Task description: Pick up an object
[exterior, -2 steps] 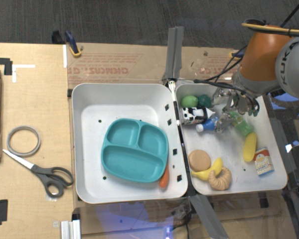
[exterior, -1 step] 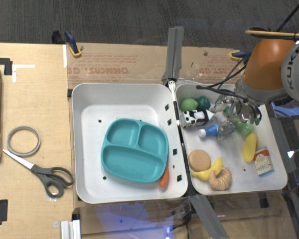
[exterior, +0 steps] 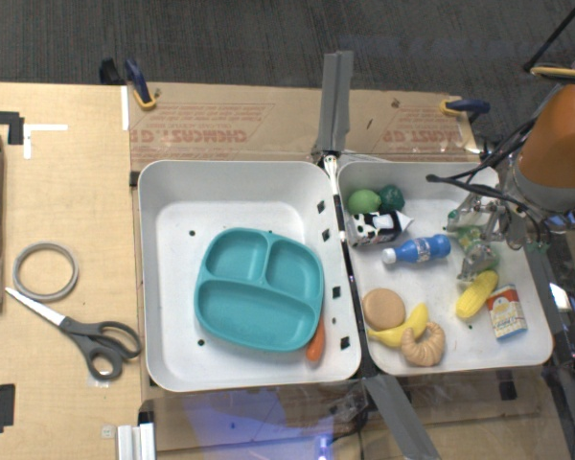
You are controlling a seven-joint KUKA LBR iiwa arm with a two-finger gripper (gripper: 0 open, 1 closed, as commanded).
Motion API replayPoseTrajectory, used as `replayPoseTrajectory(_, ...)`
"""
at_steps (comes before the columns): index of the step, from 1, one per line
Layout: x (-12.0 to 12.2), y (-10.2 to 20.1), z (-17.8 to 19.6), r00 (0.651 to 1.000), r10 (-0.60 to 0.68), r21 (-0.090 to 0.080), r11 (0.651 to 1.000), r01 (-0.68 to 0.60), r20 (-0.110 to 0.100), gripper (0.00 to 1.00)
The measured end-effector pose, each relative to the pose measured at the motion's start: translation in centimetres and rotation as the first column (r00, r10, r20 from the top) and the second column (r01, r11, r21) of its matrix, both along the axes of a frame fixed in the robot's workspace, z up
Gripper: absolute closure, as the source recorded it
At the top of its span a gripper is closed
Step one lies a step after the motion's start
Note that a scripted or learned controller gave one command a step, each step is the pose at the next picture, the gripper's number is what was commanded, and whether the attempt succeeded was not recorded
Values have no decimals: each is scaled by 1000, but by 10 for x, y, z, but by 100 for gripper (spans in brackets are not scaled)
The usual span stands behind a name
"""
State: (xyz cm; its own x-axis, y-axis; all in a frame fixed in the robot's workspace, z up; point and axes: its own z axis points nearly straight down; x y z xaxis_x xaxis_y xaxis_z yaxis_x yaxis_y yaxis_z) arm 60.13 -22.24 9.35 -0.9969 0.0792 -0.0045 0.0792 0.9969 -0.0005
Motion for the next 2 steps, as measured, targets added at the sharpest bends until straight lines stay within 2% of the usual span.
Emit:
replayPoseTrajectory(1,-37,1,-1,1000,17,0,1000,-17,-1,0)
replayPoseTrajectory(2,-35,2,9,1000,21,-1,1000,-21,3,100)
